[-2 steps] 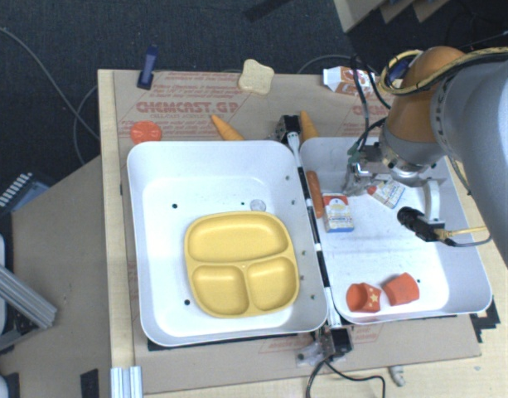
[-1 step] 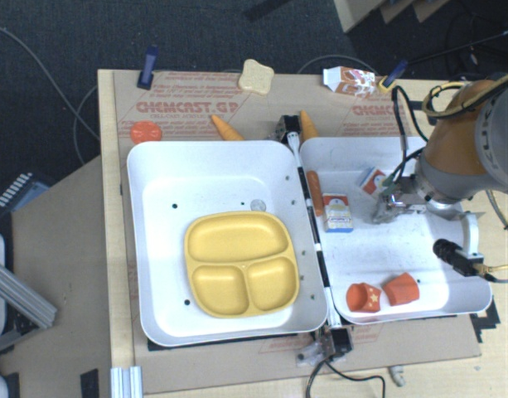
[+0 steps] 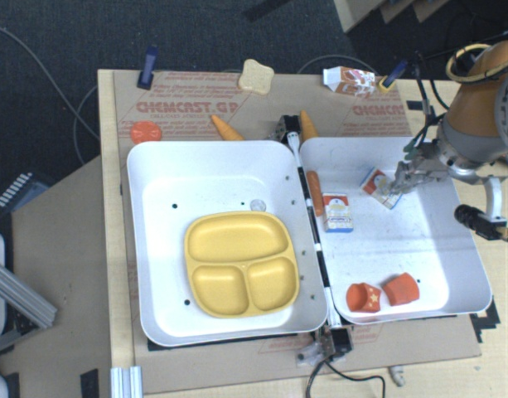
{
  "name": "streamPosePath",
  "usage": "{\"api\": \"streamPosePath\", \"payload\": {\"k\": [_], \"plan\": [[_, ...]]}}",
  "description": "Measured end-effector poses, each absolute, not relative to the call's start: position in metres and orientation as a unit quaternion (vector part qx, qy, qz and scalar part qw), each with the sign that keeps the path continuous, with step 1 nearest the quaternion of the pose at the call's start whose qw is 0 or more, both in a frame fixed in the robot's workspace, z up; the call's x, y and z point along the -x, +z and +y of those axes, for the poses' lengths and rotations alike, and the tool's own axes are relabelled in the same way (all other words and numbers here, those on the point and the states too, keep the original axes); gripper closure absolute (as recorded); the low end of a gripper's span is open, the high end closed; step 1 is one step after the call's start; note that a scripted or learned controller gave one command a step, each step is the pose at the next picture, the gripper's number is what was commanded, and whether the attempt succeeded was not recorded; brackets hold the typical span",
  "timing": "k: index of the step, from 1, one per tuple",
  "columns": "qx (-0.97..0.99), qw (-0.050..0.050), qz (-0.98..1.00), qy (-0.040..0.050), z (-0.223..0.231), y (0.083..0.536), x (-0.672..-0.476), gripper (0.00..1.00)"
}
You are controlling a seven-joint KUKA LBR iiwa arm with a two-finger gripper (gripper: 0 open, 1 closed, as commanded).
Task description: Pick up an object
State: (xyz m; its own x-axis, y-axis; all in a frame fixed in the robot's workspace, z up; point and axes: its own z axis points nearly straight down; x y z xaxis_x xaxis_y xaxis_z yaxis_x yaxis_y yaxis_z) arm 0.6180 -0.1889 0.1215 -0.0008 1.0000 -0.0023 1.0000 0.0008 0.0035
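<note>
In the right bin [image 3: 452,247], toward the upper right of the frame, the end effector [image 3: 393,191] is down beside a small red-and-white packet [image 3: 372,181] that lies near the bin's upper edge. The packet sits just left of the metal tip, touching it or nearly so; whether it is gripped cannot be told, nor whether the tip is spread or closed.

The packet looks like a light, thin carton or toy box: stiff enough to hold its shape, but likely to skid on the smooth white floor if pushed from one side. Its narrow opposite edges seem the sensible place to pinch.

Other candidates lie lower in the same bin: a red-and-white carton [image 3: 337,214] near the divider, an orange stick [image 3: 315,191] along the divider, and two rounded red-orange pieces [image 3: 382,293] near the bottom wall, probably slick and prone to rolling.
</note>
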Motion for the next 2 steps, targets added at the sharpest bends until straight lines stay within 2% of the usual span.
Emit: {"api": "streamPosePath", "payload": {"k": [1,2], "plan": [[-0.707,0.005,0.708,0.0024,-0.1586,0.0919,-0.6702,0.0],[-0.707,0.001,0.708,0.0003,-0.1518,0.0963,-0.667,0.0]]}}
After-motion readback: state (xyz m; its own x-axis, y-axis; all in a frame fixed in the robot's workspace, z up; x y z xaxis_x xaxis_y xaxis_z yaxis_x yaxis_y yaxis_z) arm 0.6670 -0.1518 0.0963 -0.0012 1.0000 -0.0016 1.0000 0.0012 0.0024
